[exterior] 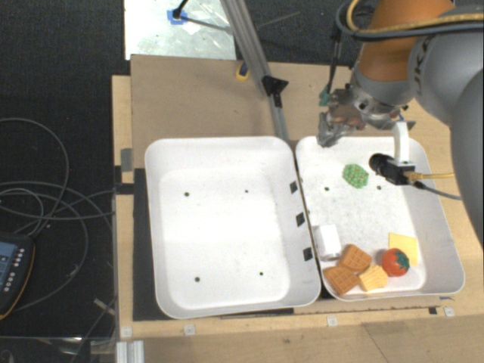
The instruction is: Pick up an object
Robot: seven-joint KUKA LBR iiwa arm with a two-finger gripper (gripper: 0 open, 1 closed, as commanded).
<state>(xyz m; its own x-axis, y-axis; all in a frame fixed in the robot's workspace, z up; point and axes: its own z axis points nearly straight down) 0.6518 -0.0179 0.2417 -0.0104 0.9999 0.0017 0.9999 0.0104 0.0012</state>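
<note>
Camera view, gripper: we see the gripper (330,135) over the far left corner of the right bin (363,214), carrying nothing that we can make out; we cannot tell how far open it is.
Camera view, nearest candidate: a green lump (355,175) lies alone on bare bin floor, near the gripper and just toward us from it.
Handling: we judge it light and probably soft or rubbery, with a bumpy skin that should grip well and is unlikely to break.
Where to hold: we would close across its middle from straight above, since it looks roughly round.
White block: a white block (328,240) sits against the wall the two bins share, well apart from the lump.
Near-edge cluster: two waffle pieces (348,268), a cracker (373,278), a tomato (395,262) and a cheese wedge (403,244) crowd together, several touching.
Left bin: the left bin (227,225) lies just beside the right one.
In the way: we see nothing close around the lump; the crowded cluster looks the harder pick.
</note>
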